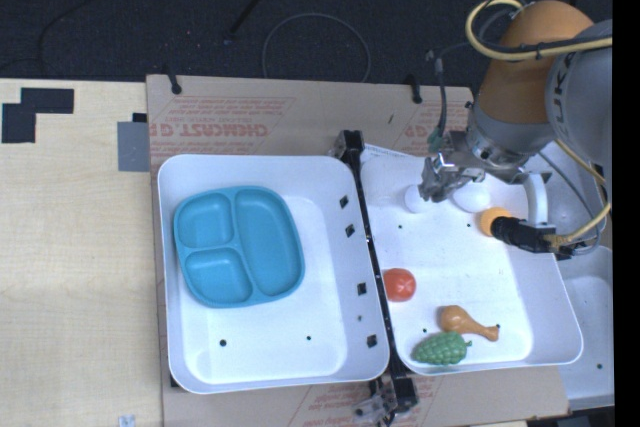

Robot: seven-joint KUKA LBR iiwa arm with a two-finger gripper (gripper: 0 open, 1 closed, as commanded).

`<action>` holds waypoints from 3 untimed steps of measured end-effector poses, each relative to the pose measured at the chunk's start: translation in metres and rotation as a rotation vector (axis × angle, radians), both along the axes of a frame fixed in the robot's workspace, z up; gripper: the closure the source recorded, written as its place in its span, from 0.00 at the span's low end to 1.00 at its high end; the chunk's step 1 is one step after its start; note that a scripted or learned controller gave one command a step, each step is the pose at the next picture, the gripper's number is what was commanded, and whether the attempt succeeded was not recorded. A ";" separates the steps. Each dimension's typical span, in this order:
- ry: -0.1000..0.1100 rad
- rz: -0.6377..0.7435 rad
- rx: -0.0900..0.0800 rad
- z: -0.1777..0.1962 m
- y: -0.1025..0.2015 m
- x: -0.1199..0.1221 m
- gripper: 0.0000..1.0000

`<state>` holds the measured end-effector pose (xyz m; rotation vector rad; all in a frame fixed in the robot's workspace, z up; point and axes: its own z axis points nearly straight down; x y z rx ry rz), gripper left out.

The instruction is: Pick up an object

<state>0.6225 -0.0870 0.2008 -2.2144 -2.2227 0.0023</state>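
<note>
The tool (438, 183) was positioned low over the far left part of the right bin (452, 253), pointing down at the bin floor; how far it was open could not be determined from this angle, and nothing could be seen held in it. A small white round item (412, 201) lay just beside the tool on its left, and contact between the two could not be confirmed. A second white shape (468, 196) sat just to the tool's right, partly covered by the wrist and hard to identify. A small orange item (489, 220) lay near it, with its right side hidden by robot hardware. The arm (530, 65) covered the bin's far right corner. Well apart from the tool, toward the near edge, lay a red ball-like item (400, 284) close to the left wall, a tan drumstick-shaped item (466, 321), and a green bunch of grapes (441, 348) just beside the near rim. The centre of the bin floor was open. The left bin (262, 343) held a blue divided plate (238, 245), with bare floor along its near and right sides. Both bins rested on a cardboard sheet (250, 115) on the pale worktop (70, 265).
</note>
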 end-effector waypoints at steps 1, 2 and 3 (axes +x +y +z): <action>-0.003 0.000 -0.001 0.015 0.054 0.006 1.00; -0.002 -0.001 -0.001 0.028 0.102 0.007 1.00; -0.001 0.001 -0.001 0.034 0.153 -0.001 1.00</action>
